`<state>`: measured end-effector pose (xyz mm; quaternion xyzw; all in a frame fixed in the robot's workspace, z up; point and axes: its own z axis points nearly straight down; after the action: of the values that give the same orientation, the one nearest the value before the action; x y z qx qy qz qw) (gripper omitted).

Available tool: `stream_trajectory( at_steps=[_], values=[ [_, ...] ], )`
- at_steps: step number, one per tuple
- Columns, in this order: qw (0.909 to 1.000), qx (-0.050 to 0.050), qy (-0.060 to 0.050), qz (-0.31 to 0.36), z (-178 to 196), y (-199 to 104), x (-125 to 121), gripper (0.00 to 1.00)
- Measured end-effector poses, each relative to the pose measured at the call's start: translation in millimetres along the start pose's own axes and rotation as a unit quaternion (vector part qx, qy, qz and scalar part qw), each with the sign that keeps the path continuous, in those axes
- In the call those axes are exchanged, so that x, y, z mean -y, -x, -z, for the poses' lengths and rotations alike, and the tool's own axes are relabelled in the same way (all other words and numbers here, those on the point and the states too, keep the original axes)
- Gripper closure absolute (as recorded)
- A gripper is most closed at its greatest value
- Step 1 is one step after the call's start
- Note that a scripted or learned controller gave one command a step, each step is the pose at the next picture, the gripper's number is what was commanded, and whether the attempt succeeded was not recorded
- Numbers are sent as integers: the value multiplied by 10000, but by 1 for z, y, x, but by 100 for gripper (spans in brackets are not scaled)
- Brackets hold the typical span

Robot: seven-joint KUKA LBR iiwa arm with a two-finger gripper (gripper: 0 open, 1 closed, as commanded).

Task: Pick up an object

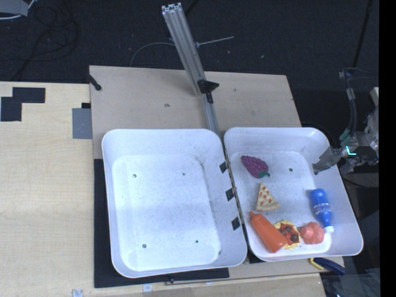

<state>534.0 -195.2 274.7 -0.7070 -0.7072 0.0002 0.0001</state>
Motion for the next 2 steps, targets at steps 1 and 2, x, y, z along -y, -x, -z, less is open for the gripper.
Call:
stream_trajectory(
  at_steps=[1, 2],
  values=[
    [10000, 0, 0, 0, 0, 0, 0, 0],
    [10000, -6, -22, 6, -50, -6, -8, 0]
  ],
)
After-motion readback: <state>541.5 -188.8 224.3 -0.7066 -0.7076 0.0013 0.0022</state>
